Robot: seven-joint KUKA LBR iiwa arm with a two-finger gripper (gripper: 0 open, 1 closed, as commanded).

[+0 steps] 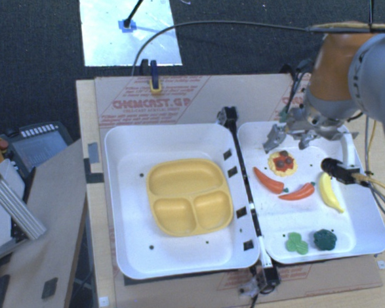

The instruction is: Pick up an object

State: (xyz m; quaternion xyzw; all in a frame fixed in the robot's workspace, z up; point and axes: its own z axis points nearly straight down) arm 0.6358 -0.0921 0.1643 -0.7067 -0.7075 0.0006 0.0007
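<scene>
The grey arm's upper links run off the right edge. Its two-finger gripper hangs with fingers spread, grasping nothing, just above the round pizza toy in the right white bin. Red chilli peppers, a yellow banana and green vegetables lie nearby.

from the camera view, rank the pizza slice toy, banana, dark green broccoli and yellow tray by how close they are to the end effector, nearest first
Measured from the end effector, at the right bin's far side:
1. Pizza slice toy, just below it in the right bin.
2. Banana, toward the right bin's right side.
3. Dark green broccoli, at the right bin's near edge.
4. Yellow tray, in the left bin.
</scene>
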